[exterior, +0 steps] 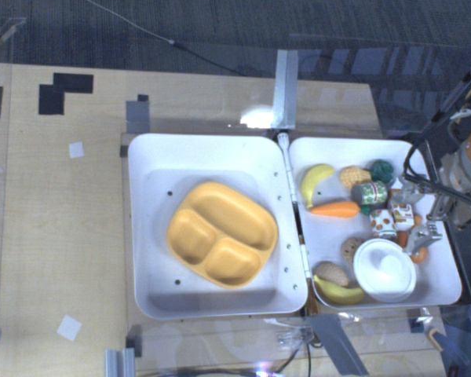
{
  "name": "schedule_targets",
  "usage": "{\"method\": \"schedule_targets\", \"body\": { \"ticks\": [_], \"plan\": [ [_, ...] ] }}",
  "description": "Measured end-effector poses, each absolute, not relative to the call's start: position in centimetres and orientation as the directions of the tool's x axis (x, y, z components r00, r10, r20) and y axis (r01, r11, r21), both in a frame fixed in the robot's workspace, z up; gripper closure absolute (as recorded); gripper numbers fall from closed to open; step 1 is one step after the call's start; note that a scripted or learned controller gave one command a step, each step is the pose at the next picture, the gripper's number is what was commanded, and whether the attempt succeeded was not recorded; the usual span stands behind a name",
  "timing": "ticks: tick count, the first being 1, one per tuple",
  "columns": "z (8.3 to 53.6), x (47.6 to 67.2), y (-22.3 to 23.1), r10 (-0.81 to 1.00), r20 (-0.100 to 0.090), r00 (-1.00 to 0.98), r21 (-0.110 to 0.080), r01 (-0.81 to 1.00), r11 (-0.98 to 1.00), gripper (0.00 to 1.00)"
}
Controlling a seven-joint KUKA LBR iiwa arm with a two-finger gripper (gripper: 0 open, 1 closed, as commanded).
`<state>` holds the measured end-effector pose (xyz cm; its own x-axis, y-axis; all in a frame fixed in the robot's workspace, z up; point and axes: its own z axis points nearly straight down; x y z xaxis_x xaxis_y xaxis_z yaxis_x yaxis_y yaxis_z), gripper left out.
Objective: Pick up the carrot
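The bench (55,234) bears two shallow white bins side by side, presumably one as source and one as destination. The left bin (149,210) holds a single yellow divided plate (220,232), lying at a slant near its middle. The right bin (447,277) is crowded with small play items, which leaves little free room for a descent.

The arm (467,159) reaches in over the right bin's far right rim, with dark cables looping beside it. The gripper (429,234) sits low at that rim, near the small boxes; whether it is open or closed cannot be told, and nothing can be seen in its hold.

In the right bin, a white bowl (385,269) occupies the near side. One banana (337,290) lies along the near left corner, another banana (315,181) curves at the upper left.

The carrot (335,209) lies flat, lengthwise across the bin, just below the upper banana, its thick end beside a green can (370,194). It is well apart from the gripper, so the pick is judged not yet begun. The close neighbours suggest a risk of catching the can or banana instead.
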<state>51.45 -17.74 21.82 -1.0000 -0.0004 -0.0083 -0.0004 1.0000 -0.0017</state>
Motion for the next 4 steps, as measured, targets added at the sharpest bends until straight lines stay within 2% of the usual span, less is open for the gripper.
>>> {"method": "schedule_targets", "body": {
  "ticks": [1, 2, 3, 4],
  "plan": [
    [9.0, 54.6, -10.6, 0.101, -0.019, -0.995, 0.001, 0.101, 0.995, 0.0],
    [16.8, 62.0, -11.4, 0.469, -0.011, -0.883, 0.005, 0.469, 0.883, 0.0],
    [9.3, 52.3, -8.7, 0.499, -0.01, -0.867, 0.004, 0.499, 0.867, 0.0],
    [8.8, 59.9, -8.4, 0.742, -0.007, -0.67, 0.008, 0.742, 0.67, 0.0]
  ]
}}
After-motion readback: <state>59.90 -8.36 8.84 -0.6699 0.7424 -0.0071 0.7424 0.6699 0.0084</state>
